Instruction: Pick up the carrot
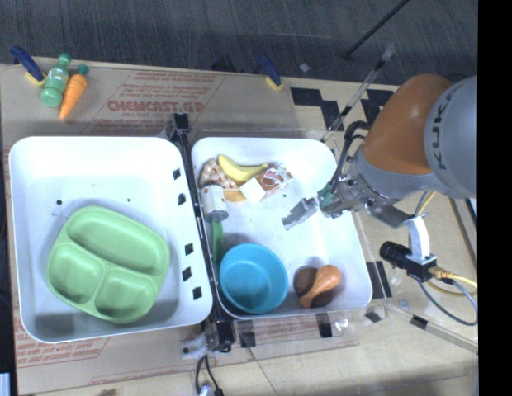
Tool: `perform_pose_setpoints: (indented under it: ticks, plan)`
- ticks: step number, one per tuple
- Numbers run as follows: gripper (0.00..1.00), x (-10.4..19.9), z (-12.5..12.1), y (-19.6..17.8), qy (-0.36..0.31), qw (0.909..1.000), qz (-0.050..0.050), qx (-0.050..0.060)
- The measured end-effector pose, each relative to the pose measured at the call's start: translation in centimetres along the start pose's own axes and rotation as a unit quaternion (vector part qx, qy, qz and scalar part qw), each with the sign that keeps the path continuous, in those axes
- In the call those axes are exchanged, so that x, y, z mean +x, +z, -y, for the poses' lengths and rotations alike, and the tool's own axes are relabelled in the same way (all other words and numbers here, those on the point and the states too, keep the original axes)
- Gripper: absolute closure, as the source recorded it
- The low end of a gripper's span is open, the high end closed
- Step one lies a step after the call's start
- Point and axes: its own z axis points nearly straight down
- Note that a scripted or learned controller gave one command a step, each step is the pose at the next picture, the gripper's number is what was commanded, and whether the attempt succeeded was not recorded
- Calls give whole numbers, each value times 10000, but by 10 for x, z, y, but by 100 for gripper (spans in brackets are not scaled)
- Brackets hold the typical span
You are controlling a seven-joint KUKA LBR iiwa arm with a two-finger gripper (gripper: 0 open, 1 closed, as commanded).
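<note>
Looking at this, the job's basically not started yet. The carrot (72, 96) is sitting way off on the cardboard surface (239, 97) above the left bin (25, 221), top-left corner, right beside a little green bottle (54, 85). Meanwhile the end effector (301, 213) hangs over the right bin (347, 229), near the banana (239, 170) and food pile, with nothing between its fingers; can't tell how wide they are. Well apart from the carrot, so the whole reach, grab and lift is left, I'd say.

Dark grey carpet (157, 15) beyond bench; brown cardboard sheet (157, 97) under bins.
</note>
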Motion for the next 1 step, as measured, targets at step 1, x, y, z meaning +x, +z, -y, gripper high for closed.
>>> perform_pose_setpoints:
  ticks: [1]
  plan:
    - [0, -15, 43, 77, -1130, 9936, 4, -9]
